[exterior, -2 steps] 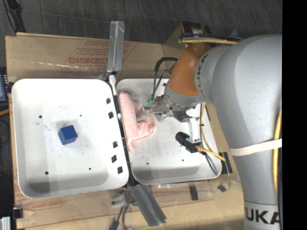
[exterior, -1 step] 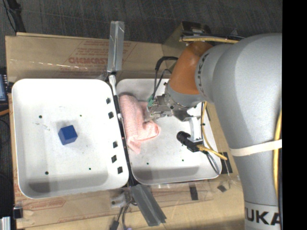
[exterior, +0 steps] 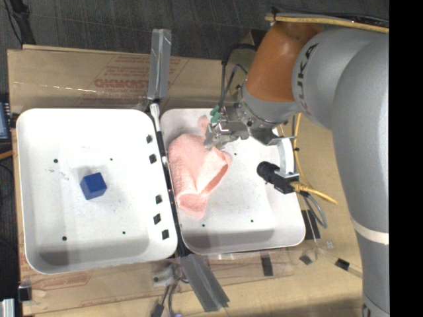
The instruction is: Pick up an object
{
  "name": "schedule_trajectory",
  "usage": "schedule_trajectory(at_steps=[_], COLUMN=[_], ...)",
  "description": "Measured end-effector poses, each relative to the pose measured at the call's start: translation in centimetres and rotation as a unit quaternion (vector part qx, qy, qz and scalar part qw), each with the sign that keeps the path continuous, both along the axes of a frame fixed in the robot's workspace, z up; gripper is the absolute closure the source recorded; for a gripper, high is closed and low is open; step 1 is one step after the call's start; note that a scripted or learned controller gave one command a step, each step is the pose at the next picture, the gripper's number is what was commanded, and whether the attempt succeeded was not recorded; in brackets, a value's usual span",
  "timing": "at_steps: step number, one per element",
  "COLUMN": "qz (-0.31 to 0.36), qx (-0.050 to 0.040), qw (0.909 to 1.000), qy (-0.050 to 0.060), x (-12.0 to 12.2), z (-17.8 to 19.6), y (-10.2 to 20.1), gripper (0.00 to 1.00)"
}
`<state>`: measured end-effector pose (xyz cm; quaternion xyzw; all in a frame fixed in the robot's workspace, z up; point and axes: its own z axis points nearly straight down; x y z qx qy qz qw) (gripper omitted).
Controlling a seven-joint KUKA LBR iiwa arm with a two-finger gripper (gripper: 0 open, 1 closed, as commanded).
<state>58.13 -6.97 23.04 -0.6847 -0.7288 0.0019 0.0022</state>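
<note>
A crumpled pink cloth (exterior: 195, 174) lies in the right bin (exterior: 264, 223), against its left wall. My gripper (exterior: 217, 136) hangs low over the cloth's upper right corner, close to it or touching it. The wrist hides the fingertips. A small blue cube (exterior: 93, 185) sits alone in the left bin (exterior: 53, 243), left of its middle.
The grey arm with its orange band (exterior: 281, 58) reaches in from the upper right over the right bin's far edge. A black fitting with a yellow cable (exterior: 281, 177) sticks out over that bin's right side. A divider with black clips (exterior: 160, 190) runs between the bins.
</note>
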Motion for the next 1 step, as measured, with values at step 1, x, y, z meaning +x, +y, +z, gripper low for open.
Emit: schedule_trajectory(at_steps=[1], qz=[-0.094], qx=[-0.0012], qw=[0.9955], qy=[0.001], x=[0.05], z=[1.76], y=[-1.42], gripper=[1.00])
